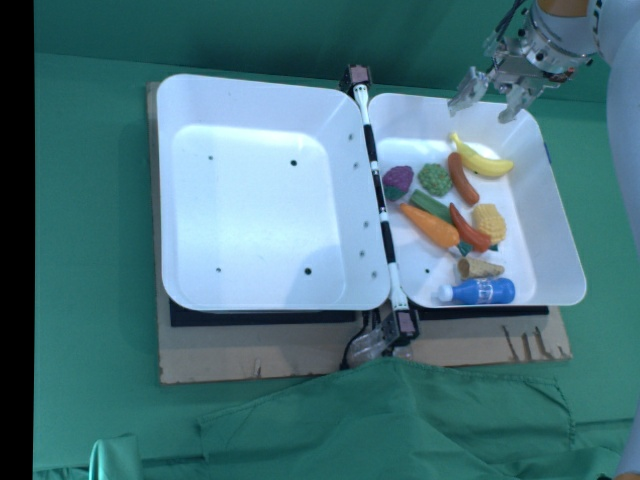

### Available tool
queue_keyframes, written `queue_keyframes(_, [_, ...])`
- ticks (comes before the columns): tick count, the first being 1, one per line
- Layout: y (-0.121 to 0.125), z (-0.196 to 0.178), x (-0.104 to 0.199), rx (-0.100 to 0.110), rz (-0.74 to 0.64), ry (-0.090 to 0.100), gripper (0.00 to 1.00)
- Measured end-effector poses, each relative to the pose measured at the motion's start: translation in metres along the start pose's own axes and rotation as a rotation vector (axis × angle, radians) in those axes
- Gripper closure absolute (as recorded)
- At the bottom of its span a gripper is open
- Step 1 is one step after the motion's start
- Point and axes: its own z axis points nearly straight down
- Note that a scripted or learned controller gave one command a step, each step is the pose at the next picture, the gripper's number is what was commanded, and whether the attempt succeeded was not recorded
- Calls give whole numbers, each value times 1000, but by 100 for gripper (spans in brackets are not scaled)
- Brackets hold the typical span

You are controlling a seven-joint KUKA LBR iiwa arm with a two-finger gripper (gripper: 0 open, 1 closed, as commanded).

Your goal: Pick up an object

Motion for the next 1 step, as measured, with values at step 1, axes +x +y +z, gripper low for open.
queue_keyframes(1, [1,-11,-1,-3,2,-2,100])
